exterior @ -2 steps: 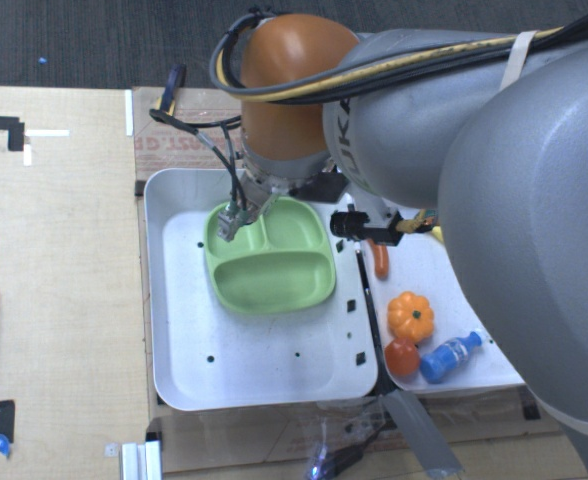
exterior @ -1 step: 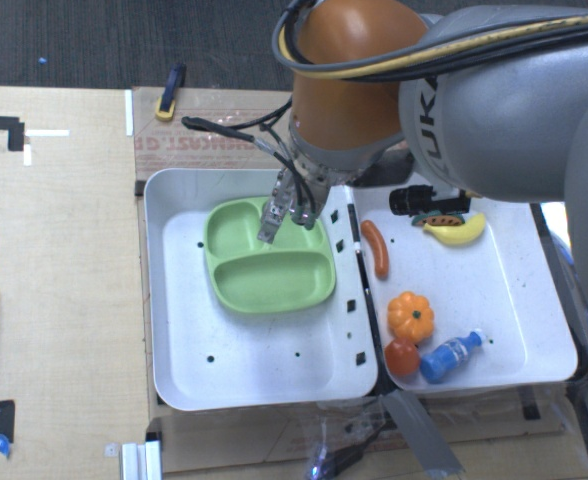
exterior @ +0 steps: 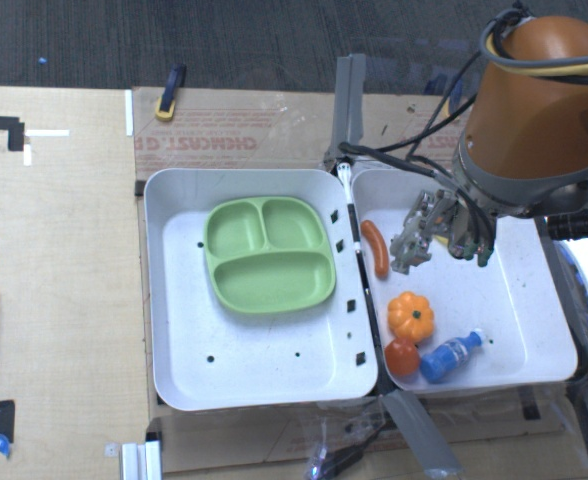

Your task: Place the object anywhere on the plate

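Observation:
A green plate with three compartments lies in the left bin. The right bin holds an orange-red sausage by its left wall, a small orange pumpkin, a red tomato and a blue bottle lying on its side. My gripper hangs over the right bin, just right of the sausage and above the pumpkin. I see nothing between its fingers.
The arm's orange band and grey wrist loom over the right bin's far right part. A yellow and blue clamp lies on the cardboard behind the left bin. A metal divider rises between the bins.

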`<state>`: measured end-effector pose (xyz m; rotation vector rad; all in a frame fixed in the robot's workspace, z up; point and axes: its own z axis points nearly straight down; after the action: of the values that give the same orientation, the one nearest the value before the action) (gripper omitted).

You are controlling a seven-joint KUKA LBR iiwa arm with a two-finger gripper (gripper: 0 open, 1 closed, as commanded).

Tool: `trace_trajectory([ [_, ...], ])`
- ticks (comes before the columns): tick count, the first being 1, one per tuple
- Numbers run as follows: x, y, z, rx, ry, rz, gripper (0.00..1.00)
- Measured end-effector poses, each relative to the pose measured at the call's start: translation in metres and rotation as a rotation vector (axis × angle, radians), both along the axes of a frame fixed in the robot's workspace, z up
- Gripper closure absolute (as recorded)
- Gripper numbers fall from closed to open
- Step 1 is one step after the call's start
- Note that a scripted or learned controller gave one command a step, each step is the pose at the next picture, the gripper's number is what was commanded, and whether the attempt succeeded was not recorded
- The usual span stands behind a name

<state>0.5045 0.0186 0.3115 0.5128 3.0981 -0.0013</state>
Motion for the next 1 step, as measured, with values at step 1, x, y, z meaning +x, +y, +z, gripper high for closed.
trace_trajectory([
  [1, 0.0855, 0.0583, -0.1111, 0.001, 0.002, -0.071, 1.00],
])
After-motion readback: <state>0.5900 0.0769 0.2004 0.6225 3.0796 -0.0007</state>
